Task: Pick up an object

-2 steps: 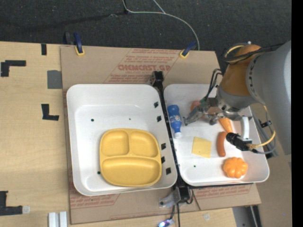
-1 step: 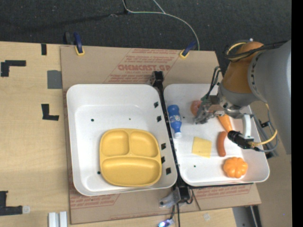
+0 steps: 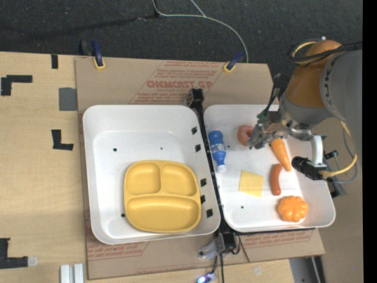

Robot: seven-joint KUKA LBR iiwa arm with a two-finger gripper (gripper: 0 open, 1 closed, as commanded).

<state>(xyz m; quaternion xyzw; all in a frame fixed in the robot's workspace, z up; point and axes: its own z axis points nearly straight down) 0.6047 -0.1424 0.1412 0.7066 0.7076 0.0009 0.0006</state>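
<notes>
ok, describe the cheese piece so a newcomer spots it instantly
Look in the right bin, the one without the yellow divided plate. Near its middle lies the cheese wedge, left of the sausage and above-left of the small pumpkin. It's the only flat, pale yellow, square-edged item there.

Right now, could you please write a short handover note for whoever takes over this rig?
Gripper: low over the right bin, near its far side beside the pink donut; grip state unclear.
Right bin holds: blue bottle by the divider, donut, carrot, sausage, yellow cheese slice, small orange pumpkin.
Left bin: yellow divided plate.
Done: arm is at the objects; nothing visibly lifted.
Left: grasp one object and raise it.
</notes>
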